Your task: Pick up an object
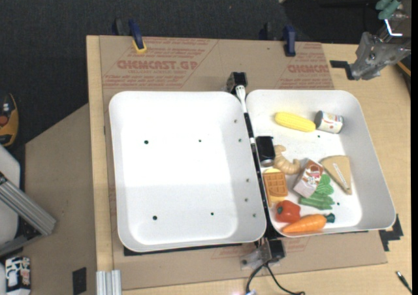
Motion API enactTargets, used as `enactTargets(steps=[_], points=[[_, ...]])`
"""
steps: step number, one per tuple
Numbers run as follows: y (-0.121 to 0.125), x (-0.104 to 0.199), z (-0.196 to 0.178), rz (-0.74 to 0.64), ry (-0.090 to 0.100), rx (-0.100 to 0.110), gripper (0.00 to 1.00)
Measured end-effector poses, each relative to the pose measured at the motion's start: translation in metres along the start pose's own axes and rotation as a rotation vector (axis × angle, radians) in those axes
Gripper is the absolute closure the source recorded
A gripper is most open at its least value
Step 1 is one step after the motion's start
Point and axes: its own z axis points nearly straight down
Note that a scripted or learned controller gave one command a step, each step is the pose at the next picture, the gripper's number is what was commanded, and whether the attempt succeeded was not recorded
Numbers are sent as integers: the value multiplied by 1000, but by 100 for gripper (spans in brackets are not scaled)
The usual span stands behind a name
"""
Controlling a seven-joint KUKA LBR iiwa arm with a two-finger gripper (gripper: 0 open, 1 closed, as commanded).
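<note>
The right bin (pixel 366 132) holds several toy foods. A yellow corn cob (pixel 294 121) and a small can (pixel 328 122) lie near its far side. A tan bread wedge (pixel 339 173), a small carton (pixel 308 179), green leaves (pixel 318 196), a waffle (pixel 275 184), a beige pastry (pixel 288 162), a red tomato (pixel 287 209) and an orange carrot (pixel 305 224) crowd its near half. My gripper (pixel 367 62) hangs at the top right, beyond the right bin's far corner and well away from all the objects.
The left bin (pixel 176 170) sits beside the right one. A black clip (pixel 264 149) rests on the divider between them. Blue clamps (pixel 137 34) (pixel 289 39) pin the brown board at the back. Cables run off the front edge.
</note>
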Motion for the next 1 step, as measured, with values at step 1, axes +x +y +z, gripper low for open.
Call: enactTargets(steps=[1], points=[[-22, 83, 80, -6, 1, 32, 100]])
